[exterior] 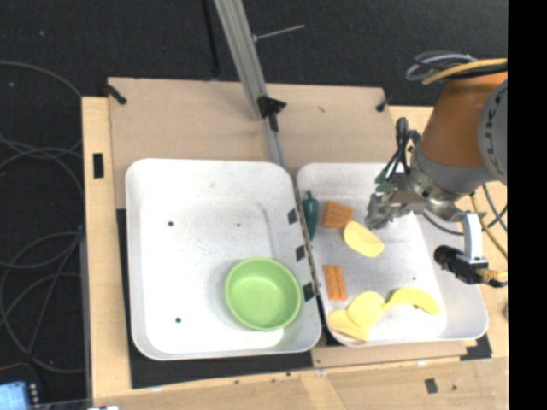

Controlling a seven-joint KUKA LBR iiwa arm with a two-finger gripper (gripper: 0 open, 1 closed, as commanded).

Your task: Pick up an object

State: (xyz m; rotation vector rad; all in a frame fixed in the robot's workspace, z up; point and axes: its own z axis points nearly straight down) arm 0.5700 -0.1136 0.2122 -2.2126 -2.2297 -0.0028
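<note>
Bench (214, 118) of pale board on a dark floor, bearing two white bins side by side: left bin (171, 195) holds a green bowl (263, 293) near its front right corner. Right bin (444, 314) holds an orange block (337, 214), a yellow oval piece (363, 241), a small orange piece (334, 281), and yellow pieces (359, 314) and (414, 300) toward the front. Gripper (380, 214) low over the right bin, just beside the yellow oval piece; state of its fingers cannot be told, nothing visibly between them.

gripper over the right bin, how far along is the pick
Early stage. Done: the arm's gripper has reached the right white bin, just above the pale yellow oval piece. In hand: nothing visible between its fingers. Left: grasping and lifting; the yellow piece, orange block and green bowl all lie in their bins.
</note>
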